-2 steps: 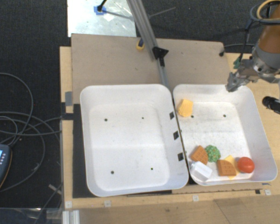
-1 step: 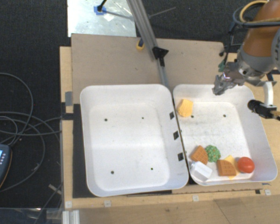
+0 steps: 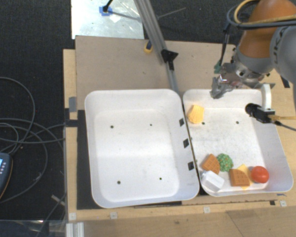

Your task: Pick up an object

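Two-finger metal gripper (image 3: 218,92) hangs over far rim of right white bin (image 3: 276,147); cannot tell its state, nothing visibly held. Yellow cheese-like wedge (image 3: 196,114) lies nearest, at 7 o'clock from it. At bin's 6 o'clock edge: orange waffle piece (image 3: 211,164), green broccoli-like lump (image 3: 225,161), red tomato-like ball (image 3: 259,174), white block (image 3: 212,180). Left white bin (image 3: 138,102) alongside.

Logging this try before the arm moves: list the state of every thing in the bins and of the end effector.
End effector: above the right bin's far edge, holding nothing visible.
Yellow block: lying alone near the right bin's far left corner.
Orange wedge, green lump, white block, waffle piece, red ball: clustered along the near edge.
Left bin: resting beside the right bin.
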`<state>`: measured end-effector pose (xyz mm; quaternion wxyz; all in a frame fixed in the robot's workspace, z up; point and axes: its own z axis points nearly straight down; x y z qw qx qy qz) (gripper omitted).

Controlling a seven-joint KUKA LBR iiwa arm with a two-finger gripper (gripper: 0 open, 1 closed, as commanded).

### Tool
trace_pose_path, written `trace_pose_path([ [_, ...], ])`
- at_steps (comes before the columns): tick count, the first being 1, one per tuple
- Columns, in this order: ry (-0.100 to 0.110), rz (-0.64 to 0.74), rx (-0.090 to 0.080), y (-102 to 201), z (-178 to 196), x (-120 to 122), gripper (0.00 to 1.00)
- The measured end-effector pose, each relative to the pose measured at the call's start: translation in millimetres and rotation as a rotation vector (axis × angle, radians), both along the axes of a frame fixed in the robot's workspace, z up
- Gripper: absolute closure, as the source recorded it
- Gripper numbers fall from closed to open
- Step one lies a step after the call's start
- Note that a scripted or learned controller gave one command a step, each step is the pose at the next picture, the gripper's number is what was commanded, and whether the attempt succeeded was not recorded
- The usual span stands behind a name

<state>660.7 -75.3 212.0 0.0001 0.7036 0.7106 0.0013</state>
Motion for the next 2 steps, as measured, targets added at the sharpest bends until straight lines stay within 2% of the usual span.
trace_pose_path([
  [1, -0.001, 0.001, 0.000, 48, 14, -1, 1.00],
  [2, 0.001, 0.001, 0.001, 103, 6, -1, 1.00],
])
